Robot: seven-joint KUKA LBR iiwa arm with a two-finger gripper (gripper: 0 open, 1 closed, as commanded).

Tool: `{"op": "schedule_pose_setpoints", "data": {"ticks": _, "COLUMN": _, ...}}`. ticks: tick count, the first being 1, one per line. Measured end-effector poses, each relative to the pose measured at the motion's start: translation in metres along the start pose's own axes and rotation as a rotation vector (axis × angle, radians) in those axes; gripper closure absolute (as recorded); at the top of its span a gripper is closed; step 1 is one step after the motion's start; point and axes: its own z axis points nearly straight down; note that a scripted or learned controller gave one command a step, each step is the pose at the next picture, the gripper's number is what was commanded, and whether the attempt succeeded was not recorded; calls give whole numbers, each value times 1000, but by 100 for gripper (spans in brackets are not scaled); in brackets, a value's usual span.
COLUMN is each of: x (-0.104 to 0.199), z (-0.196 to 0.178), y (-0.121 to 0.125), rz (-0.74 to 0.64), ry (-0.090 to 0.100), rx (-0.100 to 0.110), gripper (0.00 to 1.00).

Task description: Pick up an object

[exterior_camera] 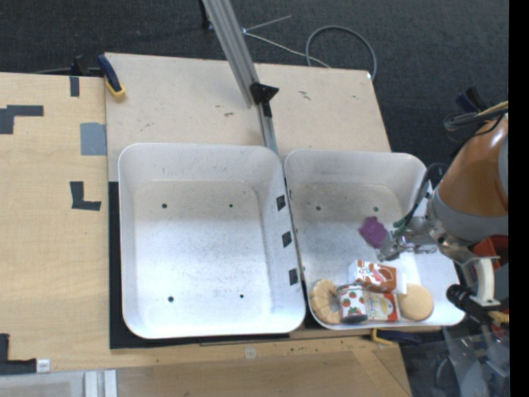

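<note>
The tool (395, 242) hung low inside the right bin (347, 168), close to that bin's right wall, at the end of the grey arm (475, 184) with its orange band. A purple object (374, 231) sat directly at the tool's tip, on its left side, touching or nearly touching it; whether the tool was spread, pressed together, or pinching the purple object could not be told at this angle and sharpness.

Just below the tool lay a red and white packet (378, 275). Beyond that, along the bin's near edge, were a round tan item (417, 303) below and slightly right of the tool, a small container with a red printed label (354, 303) below and left of it, and a pale brown ring-shaped item (325, 298) farther left in the bin's corner.

Well to the tool's left stood the left bin (198, 238), touching the right bin along their shared wall. Both rested on the desk (50, 180). Far up and left of the tool, a blue and yellow clamp (111, 76) sat at the desk's edge.
</note>
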Motion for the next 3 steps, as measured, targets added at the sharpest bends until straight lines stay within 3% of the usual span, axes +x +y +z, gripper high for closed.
{"op": "schedule_pose_setpoints", "data": {"ticks": 2, "x": -6, "z": -81, "y": -3, "rz": -1, "ry": 0, "rx": 0, "gripper": 100}}
{"op": "schedule_pose_setpoints", "data": {"ticks": 3, "x": 58, "z": -81, "y": 9, "rz": -8, "ry": 3, "rx": 3, "gripper": 100}}
